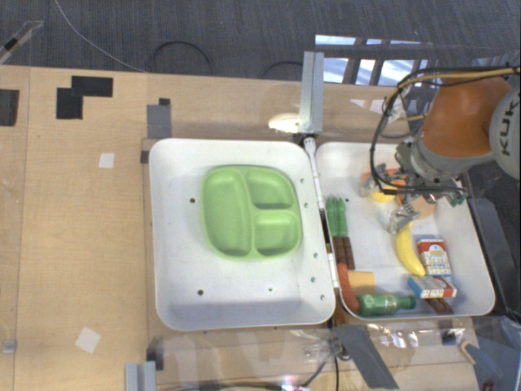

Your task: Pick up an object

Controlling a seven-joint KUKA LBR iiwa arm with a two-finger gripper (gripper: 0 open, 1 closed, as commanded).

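My end effector point(404, 216) hangs over the banana point(408, 251); grip state unclear. Banana looks light, smooth; I'd grasp mid-curve.

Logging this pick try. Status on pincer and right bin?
Pincer low in right white bin, beside yellow banana. Nothing seen gripped. Green bottle, small cartons crowd nearby.

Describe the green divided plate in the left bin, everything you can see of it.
The green plate is a pale lime tray with rounded corners and a matte, plastic-looking surface. Raised ridges split it into three wells: one long well on its left and two smaller ones stacked on its right. It lies flat and right side up, slightly turned, near the middle of the left bin, resting on the white floor. Nothing else touches it, and its wells hold nothing.
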